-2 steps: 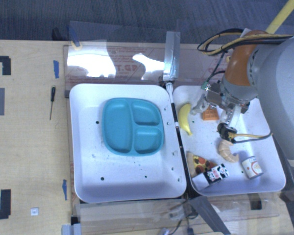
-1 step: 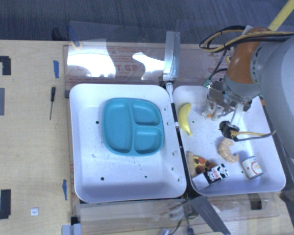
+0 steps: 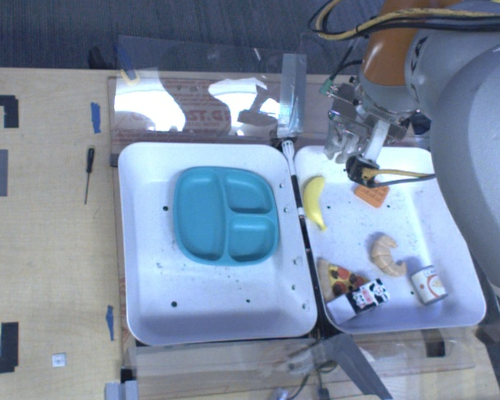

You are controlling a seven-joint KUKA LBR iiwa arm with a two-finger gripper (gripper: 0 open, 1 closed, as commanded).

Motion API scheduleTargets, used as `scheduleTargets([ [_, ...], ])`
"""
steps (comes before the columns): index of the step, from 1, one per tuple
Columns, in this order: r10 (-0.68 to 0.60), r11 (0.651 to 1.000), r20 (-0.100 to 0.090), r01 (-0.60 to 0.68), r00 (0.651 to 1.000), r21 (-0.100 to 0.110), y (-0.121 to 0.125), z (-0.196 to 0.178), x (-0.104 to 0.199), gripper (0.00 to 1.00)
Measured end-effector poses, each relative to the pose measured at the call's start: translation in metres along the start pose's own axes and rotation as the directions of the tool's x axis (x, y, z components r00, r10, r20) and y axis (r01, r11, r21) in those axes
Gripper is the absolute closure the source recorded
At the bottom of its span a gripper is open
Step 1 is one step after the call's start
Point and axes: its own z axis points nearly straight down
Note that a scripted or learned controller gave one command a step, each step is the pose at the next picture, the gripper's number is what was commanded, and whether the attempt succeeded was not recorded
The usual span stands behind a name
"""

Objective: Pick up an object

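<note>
Far to the left of the end effector (image 3: 343,150), the bench (image 3: 42,248) is bare wood with black corner marks, blue tape and a small screwdriver (image 3: 88,173). Nearer, still to its left, the left bin (image 3: 142,298) carries a blue divided tray (image 3: 227,215). Just beside the end effector on its left and slightly lower in the view, a yellow banana (image 3: 315,201) lies in the right bin (image 3: 458,248) against the dividing wall. The end effector itself hangs over the upper part of that bin; whether its jaws are apart or together I cannot tell, because the wrist hardware hides them at this slant. Nothing is visibly caught in it. Just to its right and a little lower lies a small orange piece (image 3: 372,195), the closest candidate along with the banana. Further down in the view sit a tan croissant-shaped piece (image 3: 386,253), a packet with dark and red print (image 3: 340,278), a small black-and-white box (image 3: 368,295) and a small white can (image 3: 429,284).

By my reading the task is barely begun: every object rests on the bin floor, so the descent, the grasp and the lift all remain.
</note>
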Motion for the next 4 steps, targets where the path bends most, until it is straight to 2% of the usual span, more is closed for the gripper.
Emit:
scheduleTargets([
  [1, 0.457, 0.889, 0.009, -0.457, 0.889, 0.003, -0.003, 0.004, -0.001, 1.0],
  [2, 0.545, 0.839, 0.008, -0.545, 0.839, 0.002, 0.006, -0.022, -0.042, 1.0],
  [3, 0.776, 0.63, 0.013, -0.776, 0.63, 0.003, -0.01, 0.014, -0.021, 1.0],
  [4, 0.783, 0.622, 0.007, -0.783, 0.622, -0.001, 0.012, -0.016, -0.042, 1.0],
])
